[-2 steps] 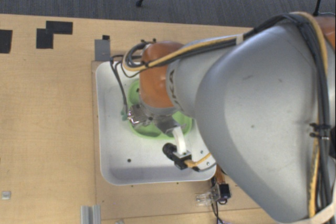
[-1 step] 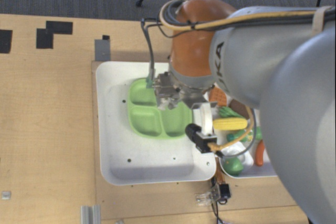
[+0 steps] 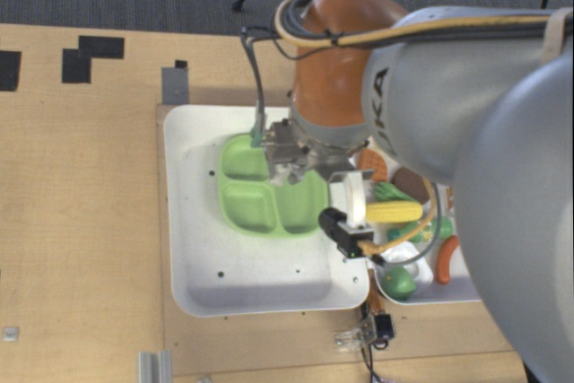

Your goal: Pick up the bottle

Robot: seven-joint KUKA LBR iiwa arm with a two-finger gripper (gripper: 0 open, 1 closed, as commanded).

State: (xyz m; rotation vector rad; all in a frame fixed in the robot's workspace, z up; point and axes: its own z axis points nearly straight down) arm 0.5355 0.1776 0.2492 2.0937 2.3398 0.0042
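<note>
Wiring lies nearest, on the pale wooden bench [image 3: 81, 238] just off the near edge where the two bins meet: a small clear plastic clip [image 3: 352, 339] beside a black plug [image 3: 384, 327].

Next comes the left shallow white bin [image 3: 251, 278], its near half bare. Beside it, the near left corner of the right shallow white bin [image 3: 430, 297] holds a round green ball [image 3: 399, 282]. A long orange-red piece [image 3: 446, 260] lies just to the ball's right. Farther in, a yellow corn cob [image 3: 392, 212] lies crosswise, and a brown rounded lump [image 3: 410, 184] sits beyond it.

No bottle can be made out among these. The grey arm [image 3: 484, 103] hides most of the right bin, so where the bottle lies cannot be told.

A light green plastic tray with divided compartments [image 3: 256, 206] rests in the far right part of the left bin, close to its right wall. The metal two-finger gripper [image 3: 289, 161] hangs over the tray's far half. Nothing can be seen in its grasp, and whether it is clenched or released cannot be told. The orange band [image 3: 336, 58] rises above it.

Along the bench's far edge sit black angular marks [image 3: 90, 56] and a small grey bracket [image 3: 175, 85] at the left bin's far left corner.
</note>
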